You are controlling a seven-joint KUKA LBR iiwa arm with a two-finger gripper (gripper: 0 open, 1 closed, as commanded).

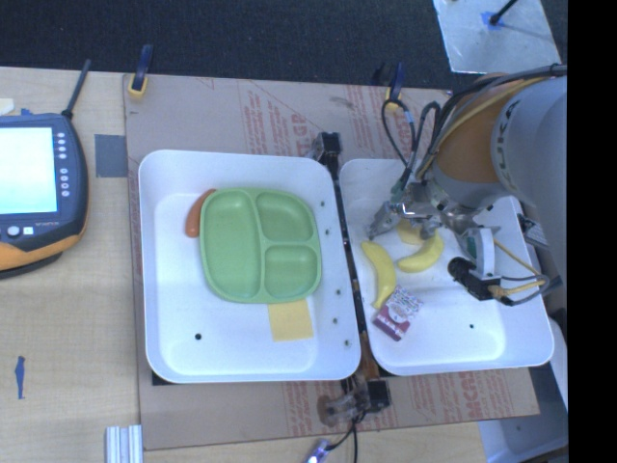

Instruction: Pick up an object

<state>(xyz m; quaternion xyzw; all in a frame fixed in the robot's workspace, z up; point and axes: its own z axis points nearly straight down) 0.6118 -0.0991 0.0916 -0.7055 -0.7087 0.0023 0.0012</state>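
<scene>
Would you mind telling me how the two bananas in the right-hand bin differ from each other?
The longer banana lies clear of the arm, running up and down the right bin near its left wall; the shorter banana lies crosswise, curved, directly under the tool. The longer banana's lower end reaches a small red-and-white packet; the shorter banana lies apart from it. Both are yellow and lie flat in that bin.

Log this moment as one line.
end effector: low in right white bin | over curved yellow banana | grasp: unconfirmed
</scene>
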